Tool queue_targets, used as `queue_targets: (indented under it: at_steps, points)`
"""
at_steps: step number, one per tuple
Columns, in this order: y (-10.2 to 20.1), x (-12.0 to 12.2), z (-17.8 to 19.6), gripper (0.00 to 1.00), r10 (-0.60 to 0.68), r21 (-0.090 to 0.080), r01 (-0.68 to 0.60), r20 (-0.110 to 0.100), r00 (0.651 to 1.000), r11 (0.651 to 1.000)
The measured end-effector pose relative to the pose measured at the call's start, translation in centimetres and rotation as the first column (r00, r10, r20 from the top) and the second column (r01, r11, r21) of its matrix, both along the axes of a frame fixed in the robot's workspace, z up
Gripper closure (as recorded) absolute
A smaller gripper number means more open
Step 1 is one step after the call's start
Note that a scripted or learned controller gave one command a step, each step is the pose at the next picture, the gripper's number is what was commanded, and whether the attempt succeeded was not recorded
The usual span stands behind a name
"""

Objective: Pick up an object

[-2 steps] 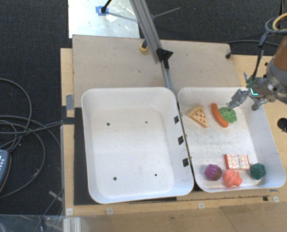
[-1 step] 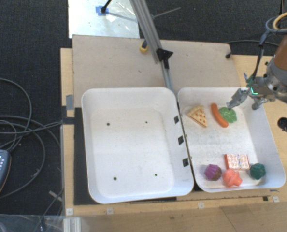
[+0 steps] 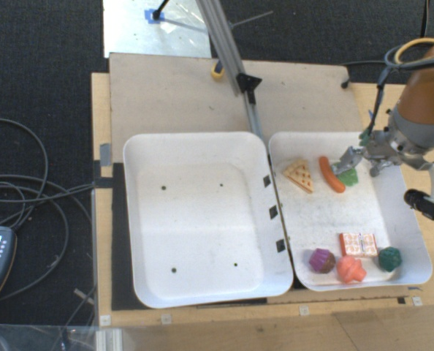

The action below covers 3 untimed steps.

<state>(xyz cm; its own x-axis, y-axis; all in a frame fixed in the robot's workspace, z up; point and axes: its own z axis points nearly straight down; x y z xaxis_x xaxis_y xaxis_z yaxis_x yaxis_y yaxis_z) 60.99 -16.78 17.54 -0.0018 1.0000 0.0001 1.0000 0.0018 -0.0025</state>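
We see two shallow white plastic bins on the desk [image 3: 166,93]: the left bin [image 3: 140,159] and the right bin [image 3: 410,229], which holds seven small toys. They are a tan waffle wedge [image 3: 299,175], an orange sausage [image 3: 332,175], a green lump [image 3: 348,177], a pink box [image 3: 358,244], a purple ball [image 3: 321,260], an orange blob [image 3: 351,270] and a dark green ball [image 3: 389,258]. The gripper [image 3: 351,165] sits right at the green lump beside the sausage, but we cannot tell whether its fingers are apart or closed.

Grey arm [image 3: 421,123], orange band, seemingly metal fingers [image 3: 346,161].
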Motion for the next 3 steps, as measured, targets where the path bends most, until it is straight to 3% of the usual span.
queue_targets:
  at_steps: [2, 3]
  points:
    - [-0.1, 1.0, -8.6, 0.00, 0.000, 0.000, 0.000, 0.001, 1.000, 1.000]
    - [-0.2, 1.2, -7.3, 1.00, 0.001, -0.001, -0.001, 0.007, 1.000, 1.000]
